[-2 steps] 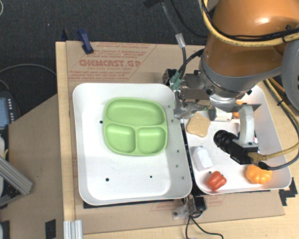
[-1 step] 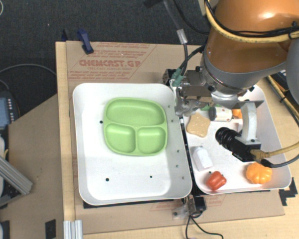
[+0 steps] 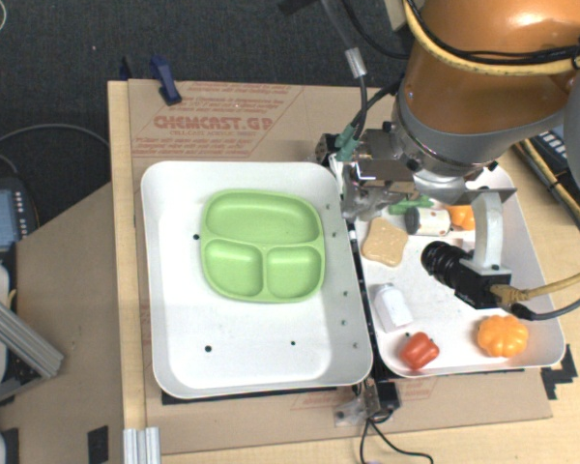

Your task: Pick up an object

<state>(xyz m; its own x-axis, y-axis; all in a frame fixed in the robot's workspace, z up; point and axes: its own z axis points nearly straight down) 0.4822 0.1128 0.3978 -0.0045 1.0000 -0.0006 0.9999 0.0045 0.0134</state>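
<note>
My gripper point(image 3: 418, 207) hangs low over the back of the right bin point(image 3: 461, 358), mostly hidden under the grey wrist and orange band. Right beneath it lie a small orange and white item point(image 3: 439, 221) and a bit of green point(image 3: 404, 205). A tan bread-like piece point(image 3: 384, 245) sits just left and in front of the gripper. Nearer the front lie a white block point(image 3: 394, 308), a red pepper point(image 3: 419, 350) and an orange pumpkin point(image 3: 503, 336).
The left bin point(image 3: 166, 259) holds a green divided plate point(image 3: 263, 245). A black fitting with a hose point(image 3: 461, 274) hangs from the arm over the middle of the right bin. Cables run along the bench's back and right side.
</note>
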